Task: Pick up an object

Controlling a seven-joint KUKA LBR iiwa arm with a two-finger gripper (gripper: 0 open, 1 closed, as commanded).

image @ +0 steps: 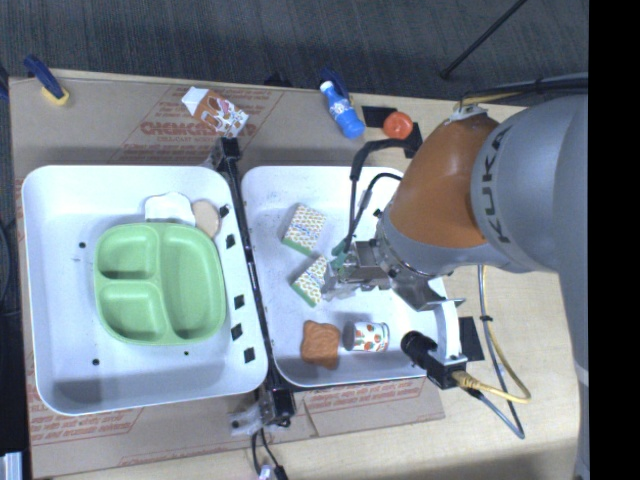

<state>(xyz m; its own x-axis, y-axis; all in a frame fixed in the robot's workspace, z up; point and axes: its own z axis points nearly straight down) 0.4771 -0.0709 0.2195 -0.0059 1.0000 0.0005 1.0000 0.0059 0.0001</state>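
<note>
Here the gripper (338, 271) sits low in the right bin (262, 268), at the green-and-white packet (312, 280) near the bin's middle.

Whether the fingers are released or clenched cannot be told; the wrist hides them. A second green-and-white packet (303, 228) lies nearer the bin's far edge. A brown piece (321, 343) and a small patterned can (369, 336) lie side by side by the near edge. The left bin (50, 268) carries a green divided tray (160, 283), with a white cup (168, 207) at the tray's far edge.
</note>
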